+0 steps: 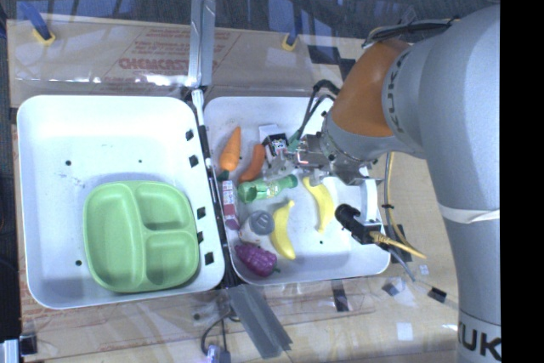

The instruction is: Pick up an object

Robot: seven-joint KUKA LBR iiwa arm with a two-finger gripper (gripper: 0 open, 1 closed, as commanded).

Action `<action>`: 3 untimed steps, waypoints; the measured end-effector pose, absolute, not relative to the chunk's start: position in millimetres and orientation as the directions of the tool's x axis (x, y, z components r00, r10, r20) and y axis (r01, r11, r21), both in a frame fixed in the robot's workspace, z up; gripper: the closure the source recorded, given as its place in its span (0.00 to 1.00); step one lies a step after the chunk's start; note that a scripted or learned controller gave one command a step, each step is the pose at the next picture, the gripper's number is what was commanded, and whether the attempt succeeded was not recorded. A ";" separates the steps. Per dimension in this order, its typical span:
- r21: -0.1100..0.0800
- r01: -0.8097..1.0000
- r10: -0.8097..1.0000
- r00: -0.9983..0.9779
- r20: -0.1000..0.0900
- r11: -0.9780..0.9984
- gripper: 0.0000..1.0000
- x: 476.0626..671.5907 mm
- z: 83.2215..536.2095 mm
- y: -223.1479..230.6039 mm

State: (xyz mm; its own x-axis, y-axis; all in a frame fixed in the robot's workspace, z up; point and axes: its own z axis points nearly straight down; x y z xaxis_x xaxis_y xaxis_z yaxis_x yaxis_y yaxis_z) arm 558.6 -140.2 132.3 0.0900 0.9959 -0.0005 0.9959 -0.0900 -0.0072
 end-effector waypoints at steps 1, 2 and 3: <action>-0.005 0.986 0.986 -0.166 0.003 0.166 0.00 503.3 88.5 -140.5; -0.008 0.986 0.986 -0.169 0.003 0.169 1.00 503.6 95.4 -141.2; -0.008 1.000 1.000 0.021 0.002 -0.021 1.00 482.3 110.5 -112.6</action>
